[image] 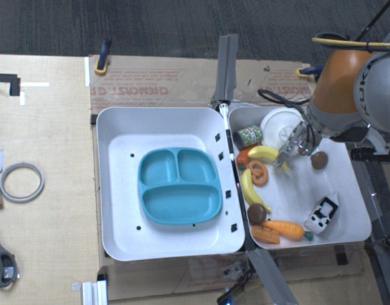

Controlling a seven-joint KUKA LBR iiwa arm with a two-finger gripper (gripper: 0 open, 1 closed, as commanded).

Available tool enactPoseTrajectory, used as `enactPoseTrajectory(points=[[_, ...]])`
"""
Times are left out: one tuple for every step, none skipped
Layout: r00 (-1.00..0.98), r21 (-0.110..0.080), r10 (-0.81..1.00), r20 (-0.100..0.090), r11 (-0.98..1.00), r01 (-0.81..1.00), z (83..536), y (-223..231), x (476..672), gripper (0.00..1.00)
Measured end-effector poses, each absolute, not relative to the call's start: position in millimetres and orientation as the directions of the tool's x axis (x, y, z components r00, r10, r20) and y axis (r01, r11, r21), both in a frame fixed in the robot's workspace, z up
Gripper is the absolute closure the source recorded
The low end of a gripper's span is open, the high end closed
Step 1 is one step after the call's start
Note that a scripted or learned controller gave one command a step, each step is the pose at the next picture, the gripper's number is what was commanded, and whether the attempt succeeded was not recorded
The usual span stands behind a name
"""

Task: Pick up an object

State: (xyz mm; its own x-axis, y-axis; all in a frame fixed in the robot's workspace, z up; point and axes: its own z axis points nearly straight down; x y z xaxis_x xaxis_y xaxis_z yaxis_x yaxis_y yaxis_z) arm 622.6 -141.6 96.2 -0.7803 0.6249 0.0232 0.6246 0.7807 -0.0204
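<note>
Hand [289, 157] just right of short banana [263, 153], whose long axis runs left-right; grip state unclear.

dark grey carpet floor [119, 14] runs across the top of the view. a light wooden bench top [42, 107] fills the left side, and a brown cardboard sheet [157, 81] with reversed red lettering lies on it. a roll of grey tape [20, 182] rests on the wood at left. scissors [1, 265] lie at the lower left edge. lighting is even.
</note>
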Motion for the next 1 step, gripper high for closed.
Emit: enactPoseTrajectory(points=[[-0.777,0.002,0.629,-0.003,0.777,0.629,192.8,-41.5,613.9,1.0]])
